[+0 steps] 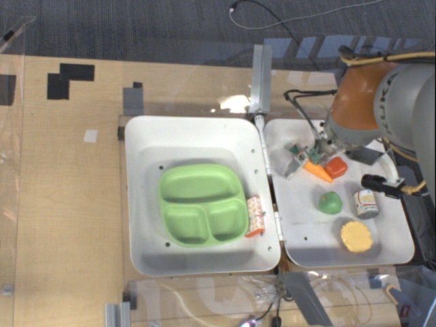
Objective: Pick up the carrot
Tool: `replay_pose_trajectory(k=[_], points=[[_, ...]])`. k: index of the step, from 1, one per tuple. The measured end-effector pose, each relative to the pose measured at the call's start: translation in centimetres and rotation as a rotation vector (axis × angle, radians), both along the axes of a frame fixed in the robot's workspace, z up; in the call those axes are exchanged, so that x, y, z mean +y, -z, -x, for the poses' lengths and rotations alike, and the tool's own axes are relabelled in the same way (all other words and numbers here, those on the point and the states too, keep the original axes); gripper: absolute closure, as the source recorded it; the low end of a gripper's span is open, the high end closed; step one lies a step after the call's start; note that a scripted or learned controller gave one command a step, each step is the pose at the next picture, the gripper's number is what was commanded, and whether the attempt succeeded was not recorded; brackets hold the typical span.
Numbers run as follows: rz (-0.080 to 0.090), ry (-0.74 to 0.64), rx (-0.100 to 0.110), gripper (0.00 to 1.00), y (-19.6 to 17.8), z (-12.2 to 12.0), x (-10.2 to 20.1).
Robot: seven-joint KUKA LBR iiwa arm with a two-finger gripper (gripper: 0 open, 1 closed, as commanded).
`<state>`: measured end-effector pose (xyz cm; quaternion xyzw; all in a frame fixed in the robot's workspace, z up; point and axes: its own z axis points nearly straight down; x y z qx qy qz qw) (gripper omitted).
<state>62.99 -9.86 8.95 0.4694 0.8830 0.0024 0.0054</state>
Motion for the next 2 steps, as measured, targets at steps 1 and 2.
replay_pose_trajectory(k=[1, 2], points=[[-0.002, -0.001, -0.008, 1.0, -1.3, -0.3, 0.1], [0.0, -0.038, 0.002, 1.0, -12.1, -0.8, 4.6]])
